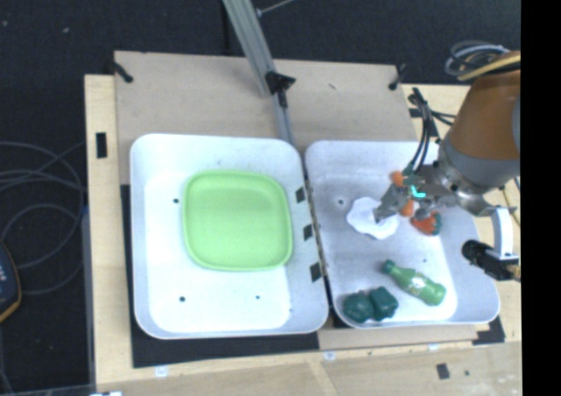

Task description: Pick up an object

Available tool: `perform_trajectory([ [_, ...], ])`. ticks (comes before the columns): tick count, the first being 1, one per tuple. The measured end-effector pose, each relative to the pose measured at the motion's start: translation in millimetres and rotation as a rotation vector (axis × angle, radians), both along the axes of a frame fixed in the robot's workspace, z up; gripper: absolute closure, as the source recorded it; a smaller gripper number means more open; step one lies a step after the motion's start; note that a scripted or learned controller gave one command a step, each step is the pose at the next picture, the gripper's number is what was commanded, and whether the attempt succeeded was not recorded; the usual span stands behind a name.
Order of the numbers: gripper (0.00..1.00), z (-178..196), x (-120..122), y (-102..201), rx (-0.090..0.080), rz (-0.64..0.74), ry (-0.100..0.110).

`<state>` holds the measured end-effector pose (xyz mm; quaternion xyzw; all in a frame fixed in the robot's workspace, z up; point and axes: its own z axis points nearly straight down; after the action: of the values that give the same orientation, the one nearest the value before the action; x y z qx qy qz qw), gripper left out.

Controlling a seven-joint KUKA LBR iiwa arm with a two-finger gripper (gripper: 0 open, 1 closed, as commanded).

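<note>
Two bins [140, 210] sat on the table; the jaws [390, 208], their spread impossible to tell, hovered over the white cloth [368, 219] right of centre, and should descend squarely before closing.

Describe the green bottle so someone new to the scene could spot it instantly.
Look in the right bin, toward its near edge. The green bottle lies on its side there, between a dark teal block and the bin's right wall. It is the only long, bright green thing with a pale label; the block is darker and squat.
</note>
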<state>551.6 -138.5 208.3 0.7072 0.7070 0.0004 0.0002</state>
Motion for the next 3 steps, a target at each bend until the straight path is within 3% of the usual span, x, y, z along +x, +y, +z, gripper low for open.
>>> perform_trajectory([
  [1,0.0,0.0,0.0,0.0,0.0,0.0,0.0],
  [3,0.0,-88.8,0.1,6.8,0.0,-0.001,0.004],
])
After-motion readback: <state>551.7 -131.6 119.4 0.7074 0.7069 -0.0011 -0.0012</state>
